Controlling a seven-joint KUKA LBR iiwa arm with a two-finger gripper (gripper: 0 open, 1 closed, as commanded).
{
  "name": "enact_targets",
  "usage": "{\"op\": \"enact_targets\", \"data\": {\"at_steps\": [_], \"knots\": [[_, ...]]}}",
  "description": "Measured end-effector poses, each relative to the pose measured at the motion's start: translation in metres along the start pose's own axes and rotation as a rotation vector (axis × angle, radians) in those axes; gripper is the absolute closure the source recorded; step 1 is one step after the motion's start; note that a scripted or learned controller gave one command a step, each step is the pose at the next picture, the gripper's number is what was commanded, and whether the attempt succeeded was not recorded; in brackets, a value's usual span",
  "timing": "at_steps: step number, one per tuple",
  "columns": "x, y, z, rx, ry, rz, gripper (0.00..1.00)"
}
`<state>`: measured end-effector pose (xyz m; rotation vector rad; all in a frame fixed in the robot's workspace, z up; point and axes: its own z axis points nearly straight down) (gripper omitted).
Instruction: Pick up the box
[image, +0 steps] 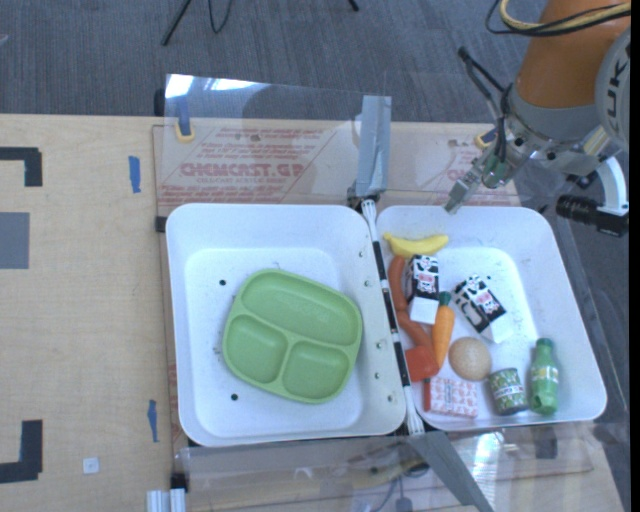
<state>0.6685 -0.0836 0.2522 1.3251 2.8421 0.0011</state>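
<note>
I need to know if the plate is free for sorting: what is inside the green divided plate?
The green divided plate in the left bin shows three bare compartments with nothing inside. Whatever lies beneath it is covered.

- One fixed camera looks down at a slant from the near side, fairly high.
- It takes in both white bins (190, 330) and the bench (70, 300) on the left.

Tray (291, 335) in left bin (190, 240), box (452, 397) in right bin (560, 260)
</note>
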Motion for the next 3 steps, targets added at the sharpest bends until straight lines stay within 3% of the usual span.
{"op": "enact_targets", "data": {"at_steps": [1, 2, 3], "knots": [[0.006, -0.093, 0.114, 0.004, 0.005, 0.021, 1.0], [-0.056, -0.128, 0.135, -0.022, -0.035, 0.071, 1.0], [-0.076, -0.128, 0.127, -0.006, -0.011, -0.058, 1.0]]}}
